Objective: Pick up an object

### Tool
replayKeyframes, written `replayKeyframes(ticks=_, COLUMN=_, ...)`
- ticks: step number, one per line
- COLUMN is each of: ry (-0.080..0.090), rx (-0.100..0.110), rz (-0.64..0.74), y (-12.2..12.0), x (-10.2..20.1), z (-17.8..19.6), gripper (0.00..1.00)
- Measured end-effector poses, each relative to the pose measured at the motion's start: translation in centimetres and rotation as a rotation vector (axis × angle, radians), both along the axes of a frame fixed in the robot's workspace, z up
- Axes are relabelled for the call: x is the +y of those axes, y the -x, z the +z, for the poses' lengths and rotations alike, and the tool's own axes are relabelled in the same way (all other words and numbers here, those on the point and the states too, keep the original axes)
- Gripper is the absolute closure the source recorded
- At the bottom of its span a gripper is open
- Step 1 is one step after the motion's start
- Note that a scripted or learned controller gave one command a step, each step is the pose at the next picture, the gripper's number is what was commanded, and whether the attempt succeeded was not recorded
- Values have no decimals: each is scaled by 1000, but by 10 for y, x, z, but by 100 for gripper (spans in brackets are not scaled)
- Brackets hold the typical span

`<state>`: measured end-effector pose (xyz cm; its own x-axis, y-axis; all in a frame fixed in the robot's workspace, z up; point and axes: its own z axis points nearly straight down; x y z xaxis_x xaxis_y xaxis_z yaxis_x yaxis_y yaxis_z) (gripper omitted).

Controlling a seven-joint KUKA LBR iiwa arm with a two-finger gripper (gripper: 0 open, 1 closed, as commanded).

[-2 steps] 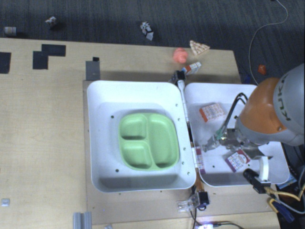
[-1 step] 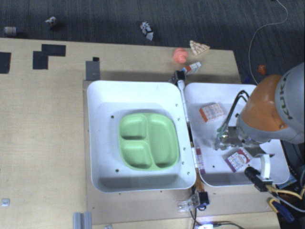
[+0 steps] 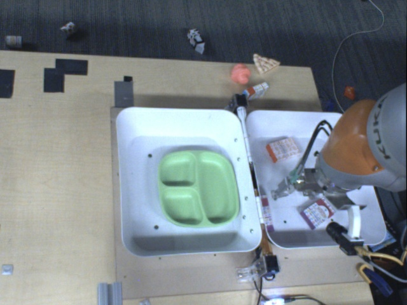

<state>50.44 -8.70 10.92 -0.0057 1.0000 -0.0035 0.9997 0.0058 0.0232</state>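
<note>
An orange-and-white packet (image 3: 283,149) lies in the far part of the right bin (image 3: 280,230). A second packet, red and white (image 3: 316,214), lies near the bin's front, partly under the arm. A small white piece (image 3: 354,220) rests to its right. My gripper (image 3: 284,188) hangs low over the bin's floor, left of the red-and-white packet and in front of the orange one. Nothing shows in its grasp. The orange-banded wrist (image 3: 351,146) covers the right part of the bin.
The left bin (image 3: 133,170) holds a green divided plate (image 3: 197,187). Past the bins on the bench lie a pink ball (image 3: 240,74), a triangular piece (image 3: 266,63) and a small tube (image 3: 257,91). The wall shared by the bins runs just left of my gripper.
</note>
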Motion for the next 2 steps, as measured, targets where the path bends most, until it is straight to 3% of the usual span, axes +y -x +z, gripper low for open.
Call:
replayKeyframes(ticks=1, ry=-2, rx=12, rz=-3, y=14, x=-2, z=-22, gripper=0)
replayKeyframes(ticks=2, ry=-1, rx=5, rz=-3, y=12, x=-2, z=-10, gripper=100)
